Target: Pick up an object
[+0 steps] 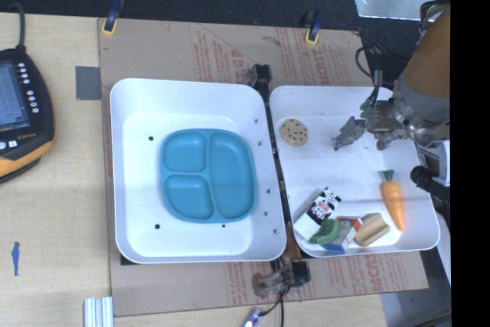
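Camera view, nearest edge first: along the near wall of the right bin [429,245] lies a huddle of toys, a black-and-white cow figure [325,204], a green piece [328,232], a tan bread-like block [370,229] and a carrot [393,201] just beside them. Further back a cookie [293,132] sits alone on bare floor. My gripper [346,135] hangs over the far half of that bin, well apart from the huddle, nearer the cookie; my fingers look spread and hold nothing. I judge this as the approach step, nothing picked yet. Next I would need to line up over one piece and descend; the cookie lies flat, so the carrot may grip better. In the left bin [122,165] rests a blue divided plate [207,174]. Red printing on the cardboard underlay [191,50] is too faint to read
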{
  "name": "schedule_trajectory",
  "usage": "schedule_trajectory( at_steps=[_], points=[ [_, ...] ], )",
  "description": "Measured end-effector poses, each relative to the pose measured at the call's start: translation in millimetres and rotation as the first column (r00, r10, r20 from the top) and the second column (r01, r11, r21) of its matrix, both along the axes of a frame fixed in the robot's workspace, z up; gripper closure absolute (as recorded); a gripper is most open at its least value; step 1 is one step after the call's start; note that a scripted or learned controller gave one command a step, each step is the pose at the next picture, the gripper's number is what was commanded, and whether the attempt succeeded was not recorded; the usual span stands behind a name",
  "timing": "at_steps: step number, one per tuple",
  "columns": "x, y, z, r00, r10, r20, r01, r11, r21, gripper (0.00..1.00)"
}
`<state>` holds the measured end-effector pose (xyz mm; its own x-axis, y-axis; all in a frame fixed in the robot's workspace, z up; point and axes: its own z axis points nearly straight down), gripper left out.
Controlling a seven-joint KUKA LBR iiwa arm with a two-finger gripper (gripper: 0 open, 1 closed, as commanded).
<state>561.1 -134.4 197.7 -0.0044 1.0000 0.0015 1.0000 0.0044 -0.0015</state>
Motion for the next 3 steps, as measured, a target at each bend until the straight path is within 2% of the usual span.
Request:
schedule_trajectory(
  at_steps=[1,2,3],
  points=[
    [-10.8,23.8,-107.1,1.0,0.001,-0.005,-0.001,1.0,-0.001,0.0],
    [70.5,-38.1,-73.4,1.0,-0.001,0.001,0.001,1.0,-0.002,0.0],
    [61.2,-16.6,-21.5,1.0,0.0,0.001,0.0,1.0,-0.001,0.0]
  ],
)
